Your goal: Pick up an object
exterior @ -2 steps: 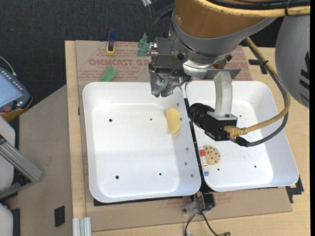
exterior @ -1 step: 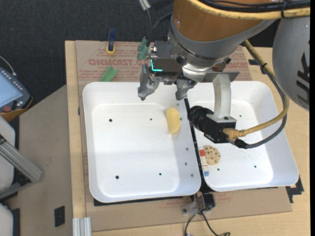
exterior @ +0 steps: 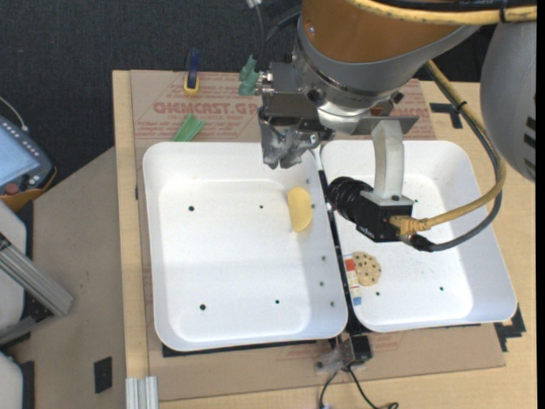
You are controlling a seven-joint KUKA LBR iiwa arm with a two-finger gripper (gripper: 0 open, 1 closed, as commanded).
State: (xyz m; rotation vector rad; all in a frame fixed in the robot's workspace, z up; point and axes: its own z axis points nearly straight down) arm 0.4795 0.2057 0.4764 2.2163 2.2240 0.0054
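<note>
You are viewing the gripper (exterior: 281, 153), finger state indiscernible, hovering above the yellow object (exterior: 300, 209): seemingly light, smooth; grasp across its narrow width.

Counter (exterior: 94, 254) pale tan, seen from above at slant. Brown cardboard sheet (exterior: 162, 100) with red print lies on it. Small yellow-and-blue clamp (exterior: 192, 75) and green clamp (exterior: 248, 77) at sheet's far edge; green strip (exterior: 188, 128) lies near. Dark carpet-like floor (exterior: 85, 15) beyond counter. Metal rail (exterior: 34, 271) at left edge, blue-lit screen (exterior: 13, 156) above it. Light even, soft shadows.
</note>
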